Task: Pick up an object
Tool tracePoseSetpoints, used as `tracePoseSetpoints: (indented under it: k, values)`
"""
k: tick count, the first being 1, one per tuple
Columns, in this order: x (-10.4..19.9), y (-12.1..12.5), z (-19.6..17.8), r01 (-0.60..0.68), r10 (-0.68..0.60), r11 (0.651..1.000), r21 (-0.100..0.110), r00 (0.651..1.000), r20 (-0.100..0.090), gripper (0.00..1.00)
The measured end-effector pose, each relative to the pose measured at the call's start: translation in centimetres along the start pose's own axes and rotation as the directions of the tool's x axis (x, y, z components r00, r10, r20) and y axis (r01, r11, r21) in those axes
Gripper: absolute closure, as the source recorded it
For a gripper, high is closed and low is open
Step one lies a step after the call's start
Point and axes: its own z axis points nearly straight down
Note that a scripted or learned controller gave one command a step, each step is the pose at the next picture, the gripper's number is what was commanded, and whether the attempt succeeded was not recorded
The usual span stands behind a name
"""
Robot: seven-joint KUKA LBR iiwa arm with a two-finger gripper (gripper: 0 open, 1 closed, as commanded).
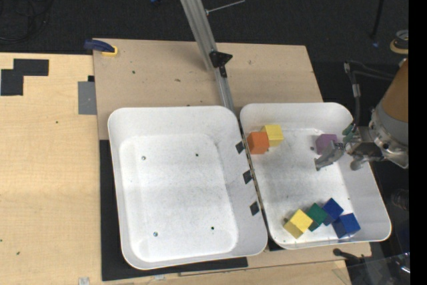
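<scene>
In the right bin [360, 118], my gripper [341, 158] reaches in from the right edge and stands open, nothing between its fingers. A purple block [326, 141] lies just above its left finger [325, 159], close to it or touching. An orange block [258, 141] and a yellow block [272, 135] sit together at the bin's upper left. Near the bin's front edge a cluster holds a yellow block [298, 223], a green block [317, 216] and two blue blocks [332, 207] [346, 225].
The left bin [127, 123] stands beside the right one, with black clips [247, 176] along the shared rim. A slanted aluminium rail [197, 17] rises behind the bins. The arm's orange band [400, 93] is at the right edge.
</scene>
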Motion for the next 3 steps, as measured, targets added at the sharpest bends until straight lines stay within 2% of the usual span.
tracePoseSetpoints:
  k: [1, 2, 3]
  values:
    - [0.5, 0.2, 6.4, 0.000, 0.000, 1.000, 0.003, 1.000, -0.001, 0.00]
    - [0.4, 0.0, 10.8, -0.001, 0.001, 1.000, 0.001, 1.000, -0.001, 0.00]
    - [0.2, 0.0, 9.5, -0.009, 0.009, 1.000, -0.003, 1.000, 0.000, 1.00]
